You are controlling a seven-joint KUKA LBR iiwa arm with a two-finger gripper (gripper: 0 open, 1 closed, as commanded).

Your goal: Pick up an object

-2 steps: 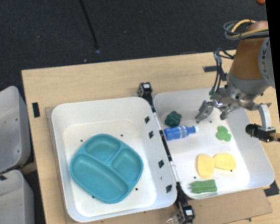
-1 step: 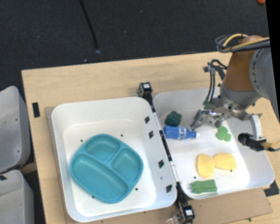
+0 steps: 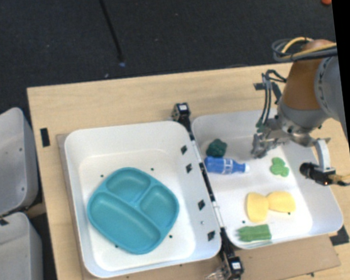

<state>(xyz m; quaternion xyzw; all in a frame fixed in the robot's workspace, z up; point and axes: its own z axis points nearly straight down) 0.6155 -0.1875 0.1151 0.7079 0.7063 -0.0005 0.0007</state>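
Bottle [image 3: 225,166] lies just left of your gripper [image 3: 259,147], within reach; I can't tell the fingers' spread.

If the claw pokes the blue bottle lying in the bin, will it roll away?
Probably, a little. The blue bottle lies on its side and looks round, so a sideways nudge could roll it across the smooth white bin. It looks like small toy plastic, so likely light and stiff. The dark green toy close by might stop it.

A pale wooden surface [image 3: 126,101] stands on dark carpeted floor [image 3: 148,25]. A thin black cable [image 3: 109,27] trails across the floor, and grey-white chairs [image 3: 1,164] sit at left.
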